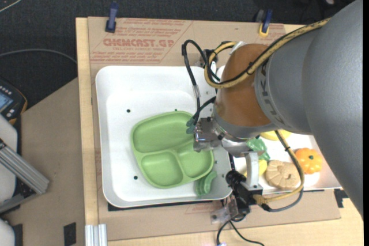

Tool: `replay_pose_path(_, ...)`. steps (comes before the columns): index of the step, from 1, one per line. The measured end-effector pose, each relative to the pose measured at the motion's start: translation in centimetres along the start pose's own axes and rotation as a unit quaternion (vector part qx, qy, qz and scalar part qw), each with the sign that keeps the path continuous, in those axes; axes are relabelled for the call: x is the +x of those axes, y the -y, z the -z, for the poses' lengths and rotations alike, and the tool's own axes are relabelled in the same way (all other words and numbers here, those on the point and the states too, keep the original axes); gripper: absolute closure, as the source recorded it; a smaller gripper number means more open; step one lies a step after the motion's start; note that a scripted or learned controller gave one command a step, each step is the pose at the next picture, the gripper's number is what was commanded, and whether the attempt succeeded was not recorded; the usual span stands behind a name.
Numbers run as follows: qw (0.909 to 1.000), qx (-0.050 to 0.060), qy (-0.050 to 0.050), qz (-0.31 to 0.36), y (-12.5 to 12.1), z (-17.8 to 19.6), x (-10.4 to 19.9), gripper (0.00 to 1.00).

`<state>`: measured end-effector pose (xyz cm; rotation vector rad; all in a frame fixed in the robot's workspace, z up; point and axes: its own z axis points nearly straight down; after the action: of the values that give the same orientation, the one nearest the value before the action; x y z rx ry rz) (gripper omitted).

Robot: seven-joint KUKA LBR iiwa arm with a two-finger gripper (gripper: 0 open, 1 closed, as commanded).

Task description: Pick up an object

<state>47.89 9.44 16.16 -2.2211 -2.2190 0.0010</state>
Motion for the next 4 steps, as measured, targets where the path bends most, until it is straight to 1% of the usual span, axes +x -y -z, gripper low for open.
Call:
replay_pose_path(1,1.0000,-0.004,0.002,-0.002,-5.7,2.5,-7.9,1.00)
replay_pose_path(2,1.0000,-0.003,0.002,-0.002,-7.7,2.3,-12.3,1.00)
replay_pose_path(3,1.0000,0.002,-0.001,0.003,-2.0,3.7,-6.0,1.00)
replay_pose_path(4,1.0000,-0.006,-0.001,0.003,-0.1,13.3,-3.7,1.00)
